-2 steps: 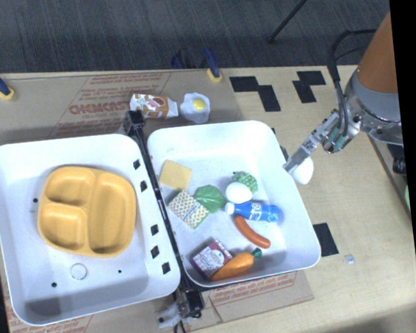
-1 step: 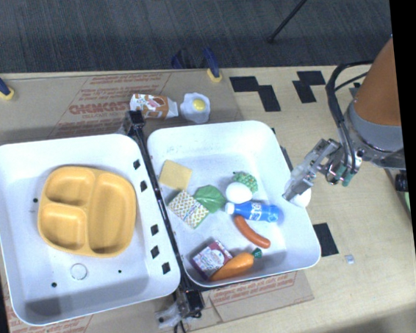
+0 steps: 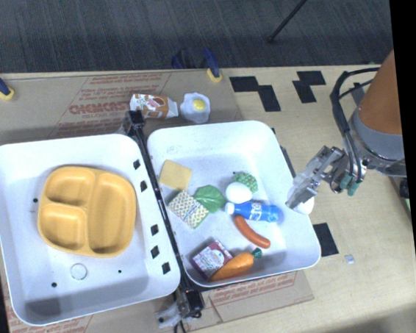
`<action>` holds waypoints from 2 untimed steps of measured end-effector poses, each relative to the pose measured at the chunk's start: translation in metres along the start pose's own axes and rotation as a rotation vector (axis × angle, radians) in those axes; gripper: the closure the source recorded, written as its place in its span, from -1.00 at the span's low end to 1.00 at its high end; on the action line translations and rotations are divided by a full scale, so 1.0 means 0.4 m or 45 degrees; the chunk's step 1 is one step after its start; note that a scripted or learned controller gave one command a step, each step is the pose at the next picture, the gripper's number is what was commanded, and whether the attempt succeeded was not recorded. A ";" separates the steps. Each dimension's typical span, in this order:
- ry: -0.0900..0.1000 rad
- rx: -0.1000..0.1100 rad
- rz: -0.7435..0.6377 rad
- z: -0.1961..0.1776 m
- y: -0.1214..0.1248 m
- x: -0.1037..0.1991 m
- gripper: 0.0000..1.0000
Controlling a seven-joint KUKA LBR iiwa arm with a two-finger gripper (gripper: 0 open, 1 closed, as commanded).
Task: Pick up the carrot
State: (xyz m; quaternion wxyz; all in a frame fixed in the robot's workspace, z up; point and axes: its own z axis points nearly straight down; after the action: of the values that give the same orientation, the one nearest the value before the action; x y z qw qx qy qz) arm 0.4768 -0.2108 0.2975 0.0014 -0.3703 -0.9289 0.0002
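Red print reading "CHEMCAST" stands on the brown cardboard sheet (image 3: 105, 99) that lies under the bins on the counter, just behind the left bin; the smaller red lines under it are too fine to read. The blue bottle (image 3: 257, 211) in the right bin carries white lettering that is blurred beyond reading.

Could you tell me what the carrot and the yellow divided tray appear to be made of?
The carrot looks like moulded plastic toy food: uniform orange, smooth, with a slight sheen and a small green stub at one end. The yellow divided tray also seems to be plastic: single colour, rounded moulded compartments, soft highlights. Neither can be confirmed from looks alone.
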 end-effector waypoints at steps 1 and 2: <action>0.000 0.000 0.000 0.000 0.000 0.000 -1.00; -0.002 0.000 -0.282 0.188 0.230 0.158 -1.00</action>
State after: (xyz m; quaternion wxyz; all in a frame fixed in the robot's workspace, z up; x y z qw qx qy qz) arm 0.4941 -0.1005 0.2224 0.0008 -0.2653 -0.9642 0.0002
